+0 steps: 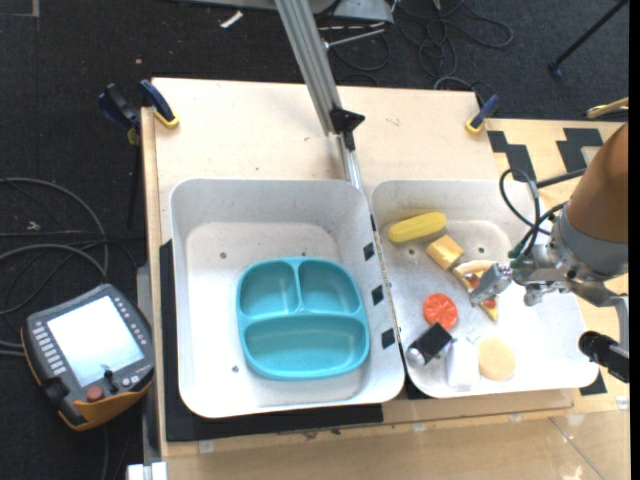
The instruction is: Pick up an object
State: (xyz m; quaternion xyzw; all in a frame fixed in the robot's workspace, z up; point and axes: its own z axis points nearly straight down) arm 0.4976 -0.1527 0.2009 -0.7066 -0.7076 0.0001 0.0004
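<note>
Bench stock, two white bins side by side: left bin [200, 268] with teal divided plate [300, 318]; right bin [560, 368] with yellow banana-like piece [416, 228], tan block [444, 252], red round piece [440, 310], black-and-white item [431, 344], pale round piece [496, 359], white item [461, 366], orange wedge [486, 303] partly covered. Arm entry: grey body with orange band at right edge, gripper [491, 284] low over middle of right bin, just above or touching orange wedge, near tan block. Finger state: cannot tell, metal tip too small and blurred to read as spread or pressed together; nothing visibly pinched. Step in hand, by judgement: descent or closing onto a candidate object, probably orange wedge; pick not yet confirmed. Next move calls for firm closure on one item clear of neighbours, then straight lift. Hidden or unclear: part of wedge under tool, contact with it, upper arm cut off at right
</note>
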